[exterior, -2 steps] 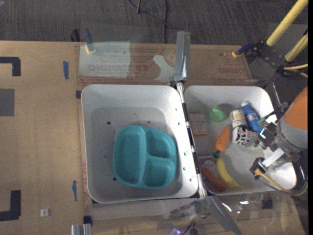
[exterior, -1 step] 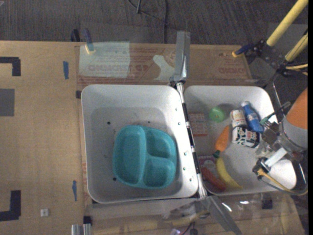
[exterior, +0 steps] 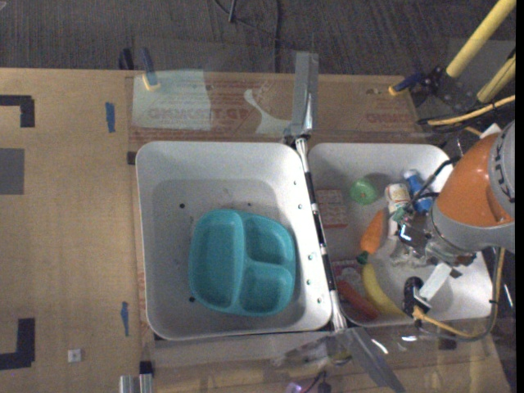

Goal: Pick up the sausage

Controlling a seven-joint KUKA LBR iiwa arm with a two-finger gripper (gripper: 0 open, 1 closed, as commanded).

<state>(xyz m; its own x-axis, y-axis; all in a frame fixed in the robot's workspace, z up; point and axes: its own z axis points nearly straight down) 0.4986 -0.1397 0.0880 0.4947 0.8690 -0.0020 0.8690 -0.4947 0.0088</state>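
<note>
Arm [exterior: 483, 195] reaches into right bin [exterior: 348, 158] from the right, wrist angled down toward the food cluster. Gripper [exterior: 403, 240] sits low among the items, and its opening is hidden by the wrist body, so I cannot tell what, if anything, it has.

Sausage [exterior: 358, 298] looks like the reddish-brown piece lying below and left of the gripper, near the bin's front-left corner, just beside the banana [exterior: 377, 289]. It is apart from the gripper, so it reads as not picked yet.

Carrot [exterior: 372, 234] lies just left of the gripper, the green ball [exterior: 364, 191] up-left, and a small carton [exterior: 398, 193] above.

Teal tray [exterior: 241, 260] sits in left bin [exterior: 164, 170], well left of the gripper; likely just a drop spot.

Judgement: gripper is over the wrong spot; it needs to shift down-left. Tight packing against the banana may spoil the grasp.
</note>
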